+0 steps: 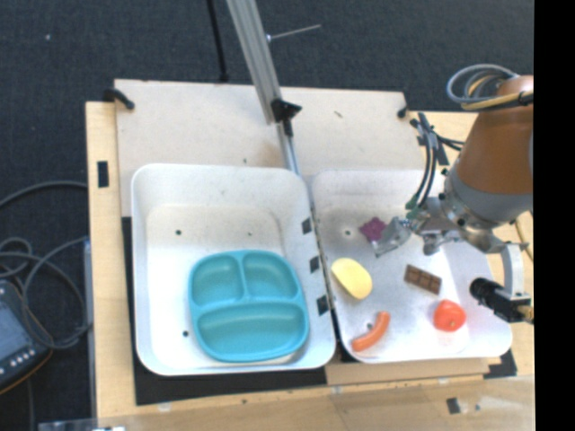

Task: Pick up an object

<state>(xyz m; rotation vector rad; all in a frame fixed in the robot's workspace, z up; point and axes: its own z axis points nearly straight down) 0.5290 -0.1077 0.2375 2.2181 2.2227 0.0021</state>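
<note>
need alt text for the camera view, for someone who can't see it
A grey and orange robot arm reaches over the right bin, its gripper beside a purple object. That bin also holds a yellow lemon, brown bar, orange carrot and red tomato; the left bin holds a teal divided plate.

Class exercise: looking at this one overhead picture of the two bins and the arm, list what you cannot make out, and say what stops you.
- Gripper, camera view: fingers too small and blurred to judge their spacing.
- Purple object: partly covered by the gripper; whether they touch is unclear.
- Arm: cut off toward the right.
- Brown block: too small to identify.
- Right bin: its right part is hidden under the arm.
</note>
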